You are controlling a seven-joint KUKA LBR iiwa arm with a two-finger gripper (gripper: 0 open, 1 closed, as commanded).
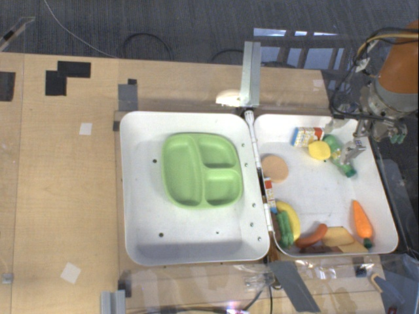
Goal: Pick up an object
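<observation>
The right bin (327, 195) holds several toy foods. A yellow lemon (319, 150) lies at its far side beside a small colourful box (304, 136) and a green bottle-like object (343, 158). My gripper (347, 136) hangs over the bin's far right corner, just above the green object and to the right of the lemon. Its fingers are spread open and hold nothing. A brown disc (275, 169) lies near the bin's left wall. An orange carrot (361, 221) rests by the right wall.
A banana (292, 220), a red sausage (313, 234) and a tan piece (339, 236) crowd the right bin's near edge. The left bin (141, 227) holds a green divided plate (201, 169). A metal post (251, 74) stands behind the bins.
</observation>
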